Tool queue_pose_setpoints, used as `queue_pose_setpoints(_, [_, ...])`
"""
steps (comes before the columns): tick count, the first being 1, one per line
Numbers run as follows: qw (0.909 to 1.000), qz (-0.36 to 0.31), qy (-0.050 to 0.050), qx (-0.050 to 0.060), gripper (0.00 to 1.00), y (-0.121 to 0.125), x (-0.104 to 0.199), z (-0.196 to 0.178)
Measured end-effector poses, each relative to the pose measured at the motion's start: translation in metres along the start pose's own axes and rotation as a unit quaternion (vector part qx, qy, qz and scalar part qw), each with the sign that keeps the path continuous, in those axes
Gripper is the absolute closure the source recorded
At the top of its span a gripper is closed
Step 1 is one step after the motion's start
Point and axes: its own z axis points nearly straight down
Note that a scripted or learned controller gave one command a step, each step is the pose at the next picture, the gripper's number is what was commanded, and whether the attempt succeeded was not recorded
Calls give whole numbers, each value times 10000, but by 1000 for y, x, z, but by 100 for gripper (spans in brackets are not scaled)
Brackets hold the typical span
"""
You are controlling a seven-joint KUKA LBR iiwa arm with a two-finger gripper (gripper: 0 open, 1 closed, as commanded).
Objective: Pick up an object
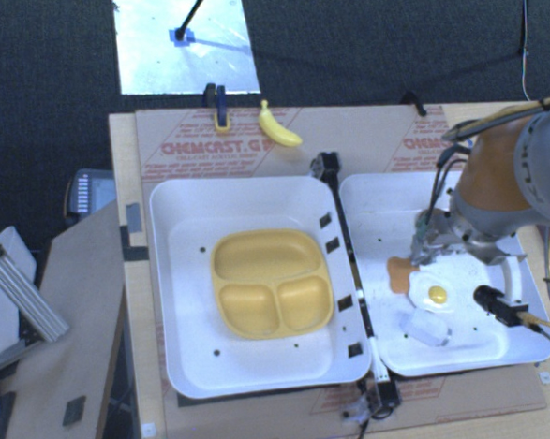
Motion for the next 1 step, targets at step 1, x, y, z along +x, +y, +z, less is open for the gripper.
queue_pose_setpoints(1, [10000, -16, -11, 7, 100, 4, 4, -63])
